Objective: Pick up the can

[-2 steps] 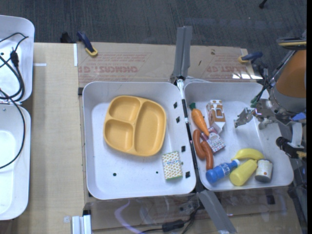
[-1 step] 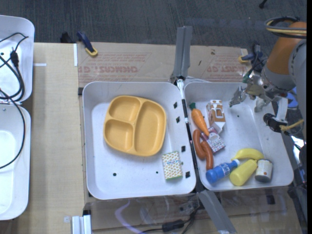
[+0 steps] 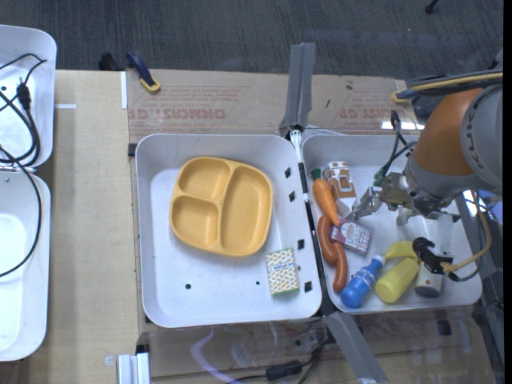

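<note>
The can (image 3: 430, 284) is a small grey cylinder in the right bin's (image 3: 464, 298) front right corner, touching the yellow squeeze bottle (image 3: 398, 279). A black part of the arm's cabling partly covers it from above. My gripper (image 3: 366, 204) hangs over the middle of the right bin, well to the left of the can and farther back. It is just above a pink packet (image 3: 354, 236). Its fingers are open and nothing is between them.
The right bin also holds a carrot (image 3: 325, 201), a red sausage (image 3: 333, 254), a small brown-and-white carton (image 3: 342, 178) and a blue bottle (image 3: 360, 283). In the left bin (image 3: 152, 238) lie a yellow divided plate (image 3: 222, 206) and a small patterned box (image 3: 282, 272).
</note>
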Controlling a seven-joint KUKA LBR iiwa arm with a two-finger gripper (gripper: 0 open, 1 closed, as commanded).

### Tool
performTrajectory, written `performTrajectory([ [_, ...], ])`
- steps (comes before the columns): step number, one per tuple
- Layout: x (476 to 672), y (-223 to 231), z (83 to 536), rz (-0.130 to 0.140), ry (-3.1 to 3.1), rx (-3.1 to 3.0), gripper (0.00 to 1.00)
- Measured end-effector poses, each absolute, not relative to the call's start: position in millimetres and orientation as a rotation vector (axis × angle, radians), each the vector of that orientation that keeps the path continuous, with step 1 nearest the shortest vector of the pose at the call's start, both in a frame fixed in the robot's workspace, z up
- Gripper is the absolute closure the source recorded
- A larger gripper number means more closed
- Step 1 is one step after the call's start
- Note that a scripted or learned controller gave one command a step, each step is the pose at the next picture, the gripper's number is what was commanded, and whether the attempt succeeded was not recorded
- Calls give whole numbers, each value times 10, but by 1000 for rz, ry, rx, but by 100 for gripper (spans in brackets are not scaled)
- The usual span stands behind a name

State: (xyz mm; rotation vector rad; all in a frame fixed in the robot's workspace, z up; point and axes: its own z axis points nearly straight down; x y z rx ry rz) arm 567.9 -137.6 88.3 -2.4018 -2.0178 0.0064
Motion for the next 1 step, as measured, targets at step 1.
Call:
performTrajectory([
  [1, 6217, -1171, 887, 13, -1776, -2592, 0],
])
